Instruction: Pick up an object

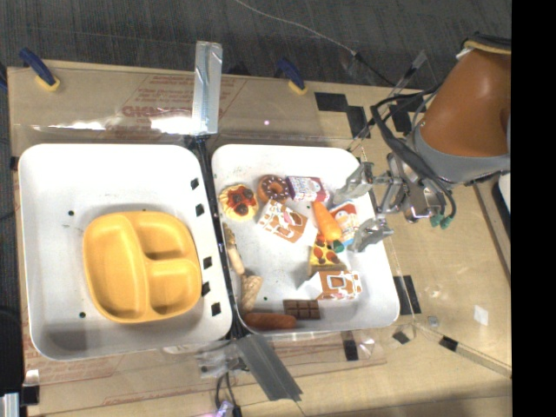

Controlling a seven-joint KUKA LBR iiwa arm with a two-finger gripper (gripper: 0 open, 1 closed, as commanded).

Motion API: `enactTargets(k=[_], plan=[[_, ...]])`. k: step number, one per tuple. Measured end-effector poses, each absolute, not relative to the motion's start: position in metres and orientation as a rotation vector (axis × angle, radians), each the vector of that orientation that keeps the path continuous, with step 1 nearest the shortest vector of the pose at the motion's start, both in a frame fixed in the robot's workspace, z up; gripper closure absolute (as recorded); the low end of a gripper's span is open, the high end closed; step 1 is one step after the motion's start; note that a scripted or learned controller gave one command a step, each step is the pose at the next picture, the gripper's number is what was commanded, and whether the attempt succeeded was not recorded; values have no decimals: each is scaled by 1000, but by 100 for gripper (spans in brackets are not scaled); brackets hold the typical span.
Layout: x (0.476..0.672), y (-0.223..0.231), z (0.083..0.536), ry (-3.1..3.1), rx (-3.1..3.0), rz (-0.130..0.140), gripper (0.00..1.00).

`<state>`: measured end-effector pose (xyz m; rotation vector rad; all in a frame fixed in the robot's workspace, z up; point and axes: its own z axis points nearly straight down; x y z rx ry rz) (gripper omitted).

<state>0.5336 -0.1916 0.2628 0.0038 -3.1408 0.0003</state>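
Sitting in the left bin (35, 233) is a yellow divided tray (142, 265), its compartments facing up, roughly in the middle of the bin floor. A taped seam (208, 233) runs between the two bins.

Along the left wall of the right bin (261, 156) lie a small tart topped with red berries (238, 200) at the far side and, nearer, a pale bone-shaped piece (249, 288), though its outline is blurred and I would not swear to what it is. A brown sausage (269, 321) lies against the near wall, with a chocolate bar (302, 308) just to its right.

Further right, at the far side, a chocolate doughnut (274, 187) sits beside a small purple-and-white packet (306, 187). Just near of them is a waffle-like square with red patches (281, 221). An orange carrot (327, 221) lies at a slant in the middle right, touching a red-and-white packet (346, 220). Near of the carrot sit a pizza slice (324, 254) and then a small orange-and-white carton (339, 285).

At the bin's right edge the gripper (363, 207) hangs with its two fingers spread well apart, one at the far side and one near, nothing between them. The carrot and the red-and-white packet lie just left of the gap. The grey arm with its orange band (465, 102) comes in from the far right.
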Motion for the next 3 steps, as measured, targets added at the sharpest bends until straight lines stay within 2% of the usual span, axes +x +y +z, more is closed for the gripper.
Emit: enactTargets(k=[1, 2, 3], plan=[[570, -207, 117, -3129, 117, -7, 0], [574, -163, 92, -3143, 20, -2, 0], [536, -115, 94, -3145, -122, 4, 0]])
